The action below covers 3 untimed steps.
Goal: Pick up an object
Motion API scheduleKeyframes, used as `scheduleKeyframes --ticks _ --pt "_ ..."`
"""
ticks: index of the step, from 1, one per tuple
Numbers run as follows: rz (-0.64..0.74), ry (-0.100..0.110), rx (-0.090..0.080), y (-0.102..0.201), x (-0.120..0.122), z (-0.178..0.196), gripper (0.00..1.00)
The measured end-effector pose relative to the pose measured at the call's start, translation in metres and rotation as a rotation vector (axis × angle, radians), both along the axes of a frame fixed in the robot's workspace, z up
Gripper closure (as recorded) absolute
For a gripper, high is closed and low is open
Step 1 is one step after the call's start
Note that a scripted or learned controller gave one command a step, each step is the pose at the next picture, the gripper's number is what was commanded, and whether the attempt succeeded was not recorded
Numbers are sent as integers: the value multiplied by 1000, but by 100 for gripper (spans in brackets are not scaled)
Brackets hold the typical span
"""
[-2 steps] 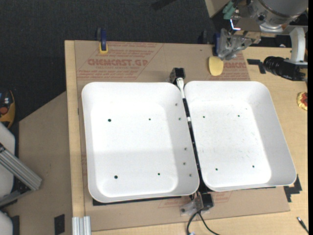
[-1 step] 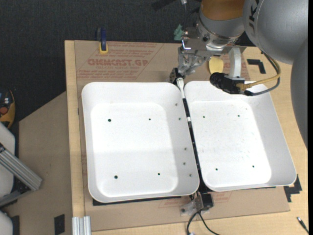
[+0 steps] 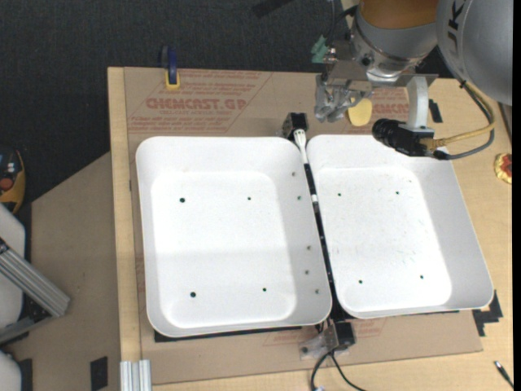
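The arm [image 3: 407, 6] comes in from the upper right, its orange band at the top edge of the view, and the end effector [image 3: 342, 108] hangs above the far edge of the desk [image 3: 203, 96], just behind the back rim of the right bin [image 3: 456, 243]. A small pale yellow object [image 3: 359, 112] sits at the metal fingers, against their right side; it appears to be held there, but the blur at the tips makes it hard to say whether it truly lies between them, so how wide they stand cannot be told. A black cylinder [image 3: 396, 136] with a yellow cable [image 3: 468, 141] juts from the wrist over the right bin's back rim. The left bin [image 3: 155, 243] lies beside the right one, their inner rims touching along a dark strip [image 3: 313, 210]. Both bins show only small dark dots on their white floors. A brown board with red lettering lies under the bins, and a blue and yellow clamp [image 3: 170, 66] grips its far edge at the left. A black clip [image 3: 294, 125] sits where the two bins meet at the back.
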State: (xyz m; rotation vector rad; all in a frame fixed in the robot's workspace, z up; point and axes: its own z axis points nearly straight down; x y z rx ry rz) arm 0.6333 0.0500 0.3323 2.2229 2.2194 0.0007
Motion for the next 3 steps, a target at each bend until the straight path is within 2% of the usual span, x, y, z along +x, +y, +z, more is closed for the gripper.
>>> scheduleKeyframes --ticks 1,2,3 --pt "-5 -6 -3 -73 7 30 100" --pt "7 10 2 -9 32 -78 100" --pt "3 -4 1 -6 19 -38 100"
